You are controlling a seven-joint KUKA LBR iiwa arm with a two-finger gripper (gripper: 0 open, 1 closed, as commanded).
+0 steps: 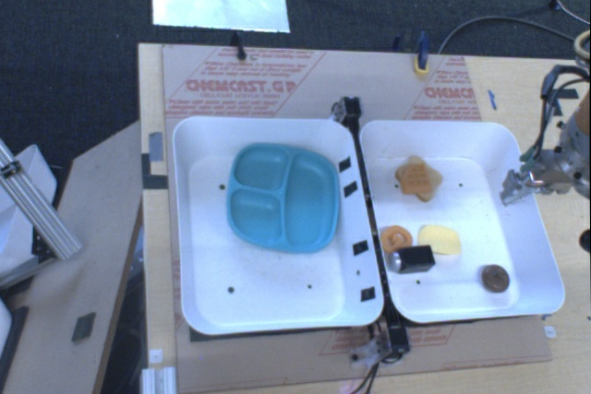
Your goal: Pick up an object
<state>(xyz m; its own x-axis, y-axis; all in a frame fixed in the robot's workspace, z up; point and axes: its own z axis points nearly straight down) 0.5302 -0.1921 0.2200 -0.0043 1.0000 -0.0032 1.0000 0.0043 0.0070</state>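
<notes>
Camera view: fingers [513, 190], state unclear, hover over the right bin's [531, 231] right rim, well apart from the brown disc [495, 278].

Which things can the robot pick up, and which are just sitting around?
For the job: gripper, tan biscuit, orange ring, yellow piece, black block, brown disc.

Just lying about: blue divided plate, two white bins, cardboard sheet.
</notes>
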